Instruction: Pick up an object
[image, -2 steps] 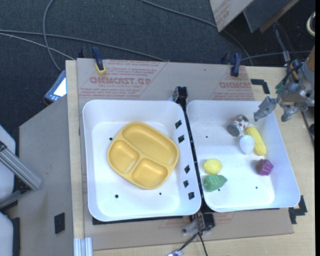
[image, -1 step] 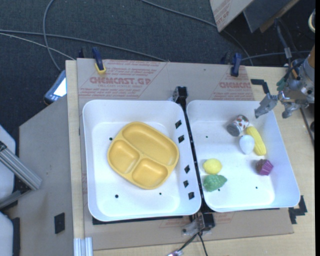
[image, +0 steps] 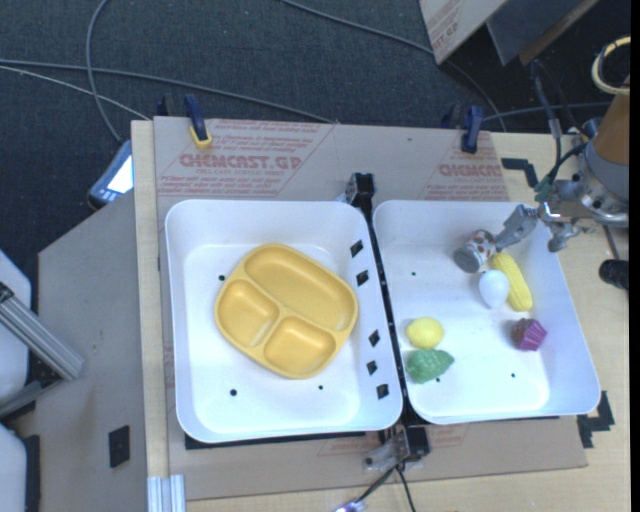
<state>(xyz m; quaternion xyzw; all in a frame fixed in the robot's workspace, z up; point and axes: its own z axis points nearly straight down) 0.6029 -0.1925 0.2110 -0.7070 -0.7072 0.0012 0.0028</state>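
The right bin (image: 560, 395) holds several small items: a yellow banana (image: 516, 280), a white egg (image: 493, 290), a grey and red-white piece (image: 474, 252), a yellow lemon (image: 425, 332), a green leafy toy (image: 428, 365) and a purple block (image: 529, 334). My gripper (image: 535, 233) hangs over the bin's far right corner, just above the banana and the grey piece. It is open, with nothing between its fingers.
A yellow divided plate (image: 287, 310) lies in the left bin (image: 190, 330). A black divider with clips (image: 366, 290) runs between the bins. Blue clamps (image: 197, 120) hold the cardboard at the far edge. Cables run over the dark floor behind.
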